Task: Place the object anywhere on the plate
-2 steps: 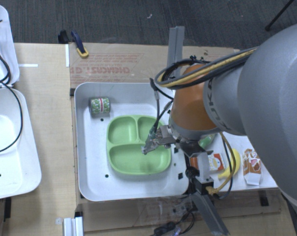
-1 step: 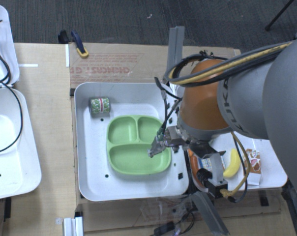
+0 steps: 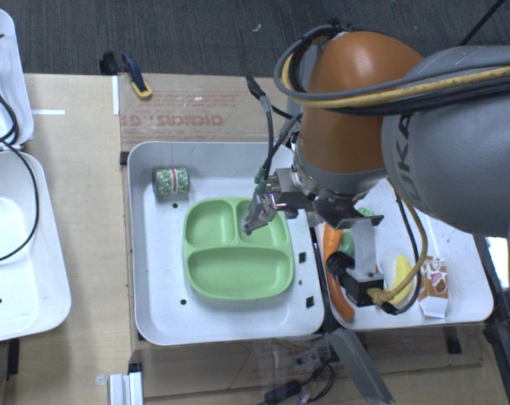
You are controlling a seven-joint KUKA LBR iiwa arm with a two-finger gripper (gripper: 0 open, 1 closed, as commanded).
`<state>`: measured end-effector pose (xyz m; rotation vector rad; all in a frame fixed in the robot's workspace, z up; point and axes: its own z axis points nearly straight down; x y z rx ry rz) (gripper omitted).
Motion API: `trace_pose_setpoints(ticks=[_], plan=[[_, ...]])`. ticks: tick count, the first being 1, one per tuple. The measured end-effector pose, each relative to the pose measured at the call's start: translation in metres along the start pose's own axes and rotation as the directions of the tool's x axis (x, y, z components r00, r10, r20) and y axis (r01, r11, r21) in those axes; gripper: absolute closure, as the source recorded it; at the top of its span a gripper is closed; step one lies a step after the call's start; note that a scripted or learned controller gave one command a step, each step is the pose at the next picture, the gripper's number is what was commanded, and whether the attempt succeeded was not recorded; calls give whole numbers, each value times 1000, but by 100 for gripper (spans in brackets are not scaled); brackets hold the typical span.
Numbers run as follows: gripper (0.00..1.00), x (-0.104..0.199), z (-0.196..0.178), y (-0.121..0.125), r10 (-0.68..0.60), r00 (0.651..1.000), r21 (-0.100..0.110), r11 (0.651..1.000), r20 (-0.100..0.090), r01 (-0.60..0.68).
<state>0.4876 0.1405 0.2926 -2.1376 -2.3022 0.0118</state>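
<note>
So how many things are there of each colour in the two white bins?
Green: 2, the green divided plastic plate and the small green patterned roll.
Orange: 1, the long orange carrot-shaped piece.
Yellow: 1, the yellow curved banana-shaped piece.
White and brown: 1, the small packet.
Total: 5 that I can make out; the arm hides part of the right bin.

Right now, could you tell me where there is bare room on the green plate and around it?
The green plate has its large front compartment bare. The end effector crowds its upper right compartment. The left bin floor is bare left of the plate, below the small roll.
</note>
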Motion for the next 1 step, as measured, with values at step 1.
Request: trace_pose_setpoints(ticks=[1], plan=[[0,8,83,14,-134,991,3,991,-1,134]])
